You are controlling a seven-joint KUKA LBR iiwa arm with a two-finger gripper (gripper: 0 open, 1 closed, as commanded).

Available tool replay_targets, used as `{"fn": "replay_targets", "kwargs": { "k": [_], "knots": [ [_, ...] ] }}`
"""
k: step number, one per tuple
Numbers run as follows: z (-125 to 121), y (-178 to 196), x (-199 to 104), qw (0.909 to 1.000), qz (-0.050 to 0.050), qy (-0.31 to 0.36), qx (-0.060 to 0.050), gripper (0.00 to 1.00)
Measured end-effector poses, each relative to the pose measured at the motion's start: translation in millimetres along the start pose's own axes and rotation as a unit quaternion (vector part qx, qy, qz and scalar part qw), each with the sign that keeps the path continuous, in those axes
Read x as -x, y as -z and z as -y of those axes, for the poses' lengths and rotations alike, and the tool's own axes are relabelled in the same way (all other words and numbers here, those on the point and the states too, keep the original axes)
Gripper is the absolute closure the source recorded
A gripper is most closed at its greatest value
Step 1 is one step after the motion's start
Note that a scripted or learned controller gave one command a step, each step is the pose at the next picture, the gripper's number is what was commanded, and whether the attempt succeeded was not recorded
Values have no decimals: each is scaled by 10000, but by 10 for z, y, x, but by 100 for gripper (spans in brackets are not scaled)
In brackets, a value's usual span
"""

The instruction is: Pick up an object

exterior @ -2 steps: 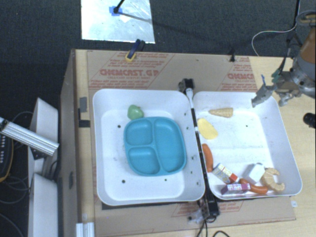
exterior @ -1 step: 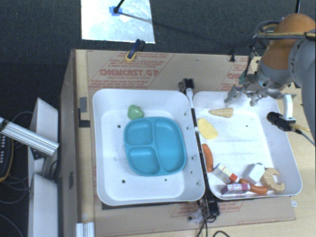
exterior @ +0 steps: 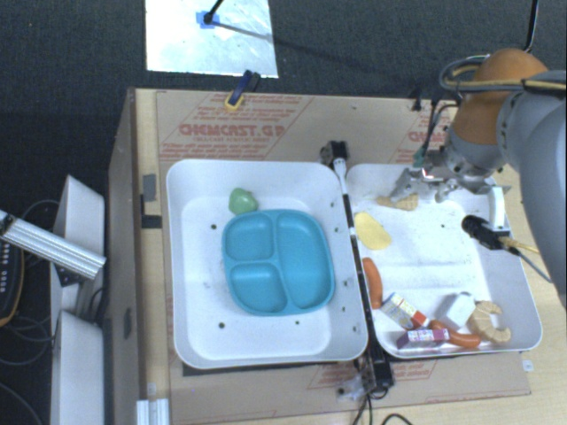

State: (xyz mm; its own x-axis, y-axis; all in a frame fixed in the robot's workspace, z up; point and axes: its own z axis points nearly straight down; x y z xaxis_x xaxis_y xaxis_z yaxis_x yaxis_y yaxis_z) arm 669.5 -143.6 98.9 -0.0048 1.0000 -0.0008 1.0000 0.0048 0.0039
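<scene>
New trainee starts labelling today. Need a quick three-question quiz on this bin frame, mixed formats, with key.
1. True or false: the blue divided tray lies in the left bin.
2. Which thing sits just behind the tray's far left corner? A) green object B) a red ball C) a metal spoon
3. Fill in: the gripper hovers at the far end of the right bin, over a small ____ piece.

Key
1. True.
2. A.
3. Tan. Whether the piece is grasped cannot be told from this view.
</scene>
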Motion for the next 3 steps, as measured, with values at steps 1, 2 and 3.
{"fn": "replay_targets", "kwargs": {
  "k": [1, 2, 3],
  "knots": [
    [-26, -70, -87, 10000, 25, -3, 38, 0],
    [-31, -75, -109, 10000, 9, -1, 48, 0],
    [-31, -75, -107, 10000, 9, 0, 48, 0]
  ]
}}
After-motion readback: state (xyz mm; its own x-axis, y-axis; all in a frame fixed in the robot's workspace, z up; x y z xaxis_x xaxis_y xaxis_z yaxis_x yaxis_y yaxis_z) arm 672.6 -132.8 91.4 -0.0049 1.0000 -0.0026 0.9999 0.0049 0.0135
